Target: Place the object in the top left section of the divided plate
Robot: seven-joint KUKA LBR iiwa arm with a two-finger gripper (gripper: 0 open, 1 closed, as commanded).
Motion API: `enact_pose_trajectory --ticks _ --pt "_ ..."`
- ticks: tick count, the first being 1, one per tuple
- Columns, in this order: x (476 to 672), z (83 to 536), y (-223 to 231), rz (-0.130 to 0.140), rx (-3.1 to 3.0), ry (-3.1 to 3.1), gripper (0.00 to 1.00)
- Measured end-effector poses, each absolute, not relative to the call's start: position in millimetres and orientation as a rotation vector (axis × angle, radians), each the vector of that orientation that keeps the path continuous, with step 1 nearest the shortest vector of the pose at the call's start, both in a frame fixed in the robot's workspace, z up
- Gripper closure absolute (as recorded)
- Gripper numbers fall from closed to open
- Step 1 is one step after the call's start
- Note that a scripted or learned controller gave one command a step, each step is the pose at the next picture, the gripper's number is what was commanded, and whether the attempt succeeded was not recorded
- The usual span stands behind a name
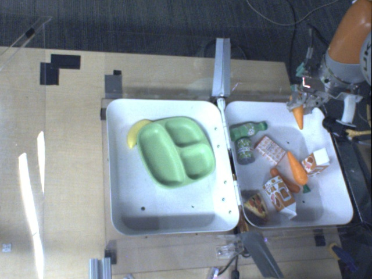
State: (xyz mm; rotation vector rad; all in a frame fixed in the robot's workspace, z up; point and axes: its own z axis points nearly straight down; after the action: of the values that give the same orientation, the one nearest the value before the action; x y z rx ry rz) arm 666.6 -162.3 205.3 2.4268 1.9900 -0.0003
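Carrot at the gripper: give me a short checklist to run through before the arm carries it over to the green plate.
1. Small carrot between the gripper fingers: ok, hanging tip down.
2. Carrot lifted off the right bin: cannot tell.
3. Green plate in the left bin: ok.
4. Plate sections free of objects: ok.
5. Banana tucked under the plate's left edge, possibly tilting it: cannot tell.

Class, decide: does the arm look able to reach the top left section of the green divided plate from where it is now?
Probably yes. The green divided plate lies uncovered in the left white bin, nothing standing above it, though the gripper sits far right holding a small orange carrot.
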Motion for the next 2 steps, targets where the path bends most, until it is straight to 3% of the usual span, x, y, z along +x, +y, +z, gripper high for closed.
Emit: enact_pose_trajectory --ticks 1,2 --pt "624.5 225.9 -86.7 0.001 2.534 1.858 1.00" --pt "628.9 181.1 -38.3 -0.001 2.271 2.174 1.00"
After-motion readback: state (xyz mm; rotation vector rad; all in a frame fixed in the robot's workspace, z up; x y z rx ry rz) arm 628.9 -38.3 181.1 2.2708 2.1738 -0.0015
